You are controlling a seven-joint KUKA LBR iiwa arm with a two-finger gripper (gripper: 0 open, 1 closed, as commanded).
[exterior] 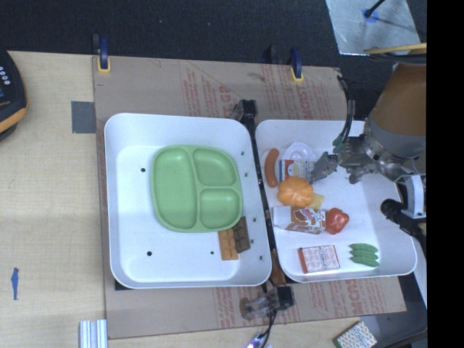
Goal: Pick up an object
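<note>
Hanging low over the right bin (384, 263), near its far edge: jaws (325, 165) spread, nothing pinched, just beside a clear packet (296, 156). Toward the bin's left wall: a sausage (271, 167), an orange fruit (295, 192). Mid-bin: a red pepper (336, 220). Along the near edge: a small box (319, 258), green pea pods (364, 254). In the left bin (130, 259): a green divided plate (196, 188), a brown bar (234, 239).

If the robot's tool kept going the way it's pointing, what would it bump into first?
Probably the clear packet just left of the tool, with the orange close below it. Height is hard to judge from above.
</note>
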